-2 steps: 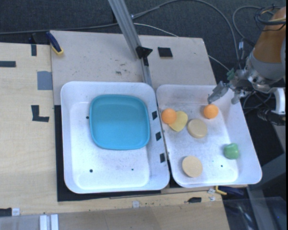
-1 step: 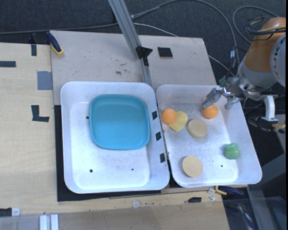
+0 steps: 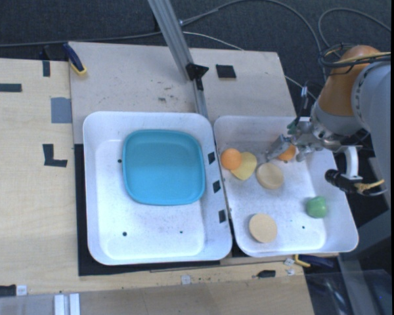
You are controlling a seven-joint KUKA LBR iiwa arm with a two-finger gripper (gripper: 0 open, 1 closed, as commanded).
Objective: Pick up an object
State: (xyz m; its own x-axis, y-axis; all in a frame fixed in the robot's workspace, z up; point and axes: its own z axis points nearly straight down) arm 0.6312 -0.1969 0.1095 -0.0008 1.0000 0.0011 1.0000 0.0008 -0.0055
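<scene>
i'm working my gripper down in the right bin, fingers closing around a small orange piece; lifting it is remaining.

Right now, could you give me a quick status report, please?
Gripper low in right bin, over small orange piece. Grasp unconfirmed. Tan disc close alongside.

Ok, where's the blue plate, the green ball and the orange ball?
blue plate (image 3: 163, 167), camera view, the middle of its flat face, in the left bin.
green ball (image 3: 316, 207), camera view, its top, in the right bin.
orange ball (image 3: 230, 158), camera view, its top, touching a yellow piece.
</scene>
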